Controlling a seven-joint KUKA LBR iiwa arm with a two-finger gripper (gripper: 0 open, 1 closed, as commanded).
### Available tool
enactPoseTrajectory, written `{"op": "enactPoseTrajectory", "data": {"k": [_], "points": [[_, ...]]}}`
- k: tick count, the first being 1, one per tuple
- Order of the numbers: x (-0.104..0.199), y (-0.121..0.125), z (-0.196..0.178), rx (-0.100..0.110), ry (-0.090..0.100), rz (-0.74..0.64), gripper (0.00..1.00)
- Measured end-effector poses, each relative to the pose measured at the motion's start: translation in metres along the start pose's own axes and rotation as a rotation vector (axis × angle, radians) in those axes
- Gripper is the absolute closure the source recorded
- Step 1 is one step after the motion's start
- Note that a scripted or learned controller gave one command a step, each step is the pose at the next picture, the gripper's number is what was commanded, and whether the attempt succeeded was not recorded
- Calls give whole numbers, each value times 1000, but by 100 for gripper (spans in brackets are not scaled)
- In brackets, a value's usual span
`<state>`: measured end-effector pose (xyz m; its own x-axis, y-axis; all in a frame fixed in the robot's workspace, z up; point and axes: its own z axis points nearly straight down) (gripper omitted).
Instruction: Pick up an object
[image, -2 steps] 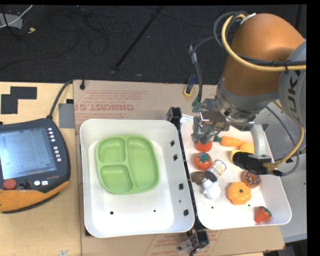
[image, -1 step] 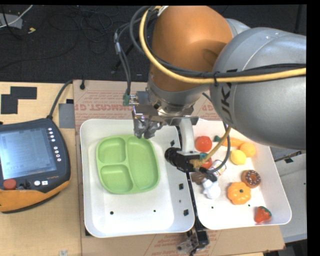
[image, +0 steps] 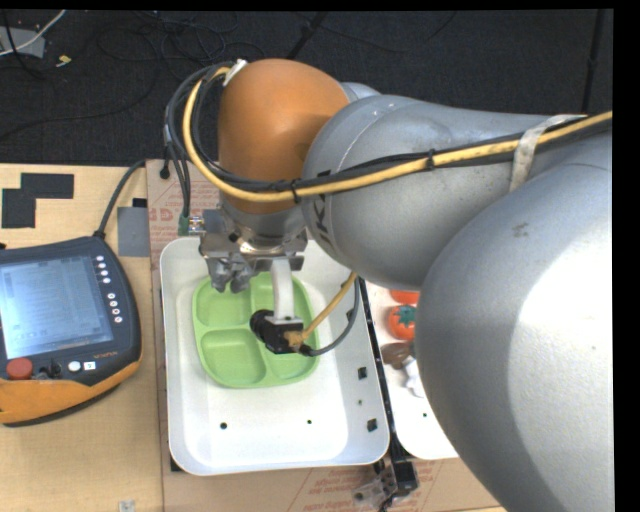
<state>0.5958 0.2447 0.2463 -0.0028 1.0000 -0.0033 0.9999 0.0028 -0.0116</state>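
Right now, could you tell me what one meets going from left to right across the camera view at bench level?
Teach pendant → left white bin → green divided tray → gripper over that tray → orange object in the right bin.

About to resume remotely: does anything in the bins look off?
Nothing stands out. The green divided tray lies flat in the left bin, with the claw low over it. The right bin's items are mostly hidden by the arm.

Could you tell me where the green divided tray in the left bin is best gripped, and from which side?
Probably the green divided tray's raised outer rim, taken from above. It lies flat in the left bin, so only thin rim and dividers offer an edge. The hand hangs over its far end.
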Motion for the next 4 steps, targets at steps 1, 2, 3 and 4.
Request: {"op": "enactPoseTrajectory", "data": {"k": [1, 2, 3, 4], "points": [[-4, 1, -17, -5, 1, 6, 100], [-4, 1, -17, -4, 1, 7, 0], [-6, 1, -26, -1, -1, 8, 100], [-2, -55, -30, -4, 2, 0, 100]]}}
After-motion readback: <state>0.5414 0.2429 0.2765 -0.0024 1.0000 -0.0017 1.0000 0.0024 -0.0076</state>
